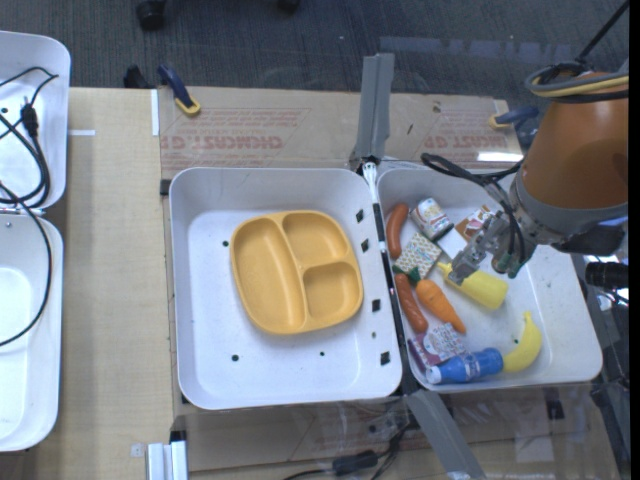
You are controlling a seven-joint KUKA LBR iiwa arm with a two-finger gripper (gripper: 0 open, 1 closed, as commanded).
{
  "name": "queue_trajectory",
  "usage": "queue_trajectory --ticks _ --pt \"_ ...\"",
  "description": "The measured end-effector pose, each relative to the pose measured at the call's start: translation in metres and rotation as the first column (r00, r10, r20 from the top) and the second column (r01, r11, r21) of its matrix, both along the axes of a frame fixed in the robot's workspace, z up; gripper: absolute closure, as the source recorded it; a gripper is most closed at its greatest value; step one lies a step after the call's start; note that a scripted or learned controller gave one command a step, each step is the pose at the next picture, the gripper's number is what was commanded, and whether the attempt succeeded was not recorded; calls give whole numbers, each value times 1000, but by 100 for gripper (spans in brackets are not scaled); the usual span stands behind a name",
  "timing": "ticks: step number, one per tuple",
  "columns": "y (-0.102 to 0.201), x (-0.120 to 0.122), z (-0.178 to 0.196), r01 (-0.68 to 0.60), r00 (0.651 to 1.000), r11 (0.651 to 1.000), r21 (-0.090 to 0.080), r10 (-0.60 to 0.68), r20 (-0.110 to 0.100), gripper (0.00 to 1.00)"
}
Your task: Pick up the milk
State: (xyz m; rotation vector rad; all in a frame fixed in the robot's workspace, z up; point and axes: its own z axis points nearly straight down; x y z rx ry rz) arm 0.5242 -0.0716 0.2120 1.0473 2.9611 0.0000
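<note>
We see the gripper [470,264] low in the right bin [560,363], its grey fingers angled down and to the left, with the tips right at a yellow block-shaped item [484,289]. We cannot tell whether the fingers are parted or closed, and nothing clearly sits between them. Just left of the tips lies a patterned snack packet [419,258], and above that a small white milk carton [432,218] rests near the bin's upper part, close to the gripper but not touching it. A red sausage [396,228] stands along the left wall. Below the packet we find an orange carrot [440,306] beside a second red sausage [410,304]. Near the front wall lies a blue bottle [468,367], with a banana [524,345] to its right. The left bin [200,288] holds a yellow divided plate [296,270].
</note>
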Motion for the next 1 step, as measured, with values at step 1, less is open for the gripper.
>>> queue_trajectory --ticks 1 --pt "60 -10 19 307 952 952 -1 -307 0 100"
